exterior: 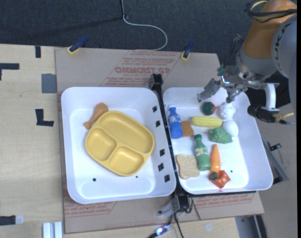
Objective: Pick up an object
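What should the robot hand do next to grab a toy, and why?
Probably go straight down a little. The gripper hangs open above the far end of the right bin, holding nothing, and the small dark green ball sits just beneath its fingers, apart from the corn.

1. I see red print on the cardboard sheet [140,68] under the bins, upper middle of the frame; it runs upside down and is too blurred to read.
2. The blue bottle [175,122] carries a label I cannot read.

bench [22,133] bears two white bins [74,148]
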{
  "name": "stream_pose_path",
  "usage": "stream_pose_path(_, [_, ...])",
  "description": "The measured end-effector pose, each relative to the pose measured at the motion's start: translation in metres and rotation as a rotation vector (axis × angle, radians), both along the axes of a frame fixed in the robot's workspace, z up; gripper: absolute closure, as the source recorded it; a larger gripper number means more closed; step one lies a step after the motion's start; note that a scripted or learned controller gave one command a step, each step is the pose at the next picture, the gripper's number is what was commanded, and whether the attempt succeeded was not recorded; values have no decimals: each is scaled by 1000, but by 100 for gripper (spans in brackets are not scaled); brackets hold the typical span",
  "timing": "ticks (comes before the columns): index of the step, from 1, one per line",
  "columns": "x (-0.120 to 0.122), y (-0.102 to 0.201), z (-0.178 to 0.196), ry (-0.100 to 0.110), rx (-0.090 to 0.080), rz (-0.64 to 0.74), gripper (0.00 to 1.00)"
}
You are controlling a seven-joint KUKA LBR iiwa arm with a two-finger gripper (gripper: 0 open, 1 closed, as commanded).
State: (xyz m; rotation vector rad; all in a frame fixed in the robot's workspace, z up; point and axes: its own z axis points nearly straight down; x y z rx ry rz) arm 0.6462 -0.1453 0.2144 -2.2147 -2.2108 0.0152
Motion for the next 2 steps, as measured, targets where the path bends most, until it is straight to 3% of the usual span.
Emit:
stream_pose_path(1, [3,0,9,-14,-2,3,0])
stream_pose_path(2, [2,2,-35,-10,-2,4,0])
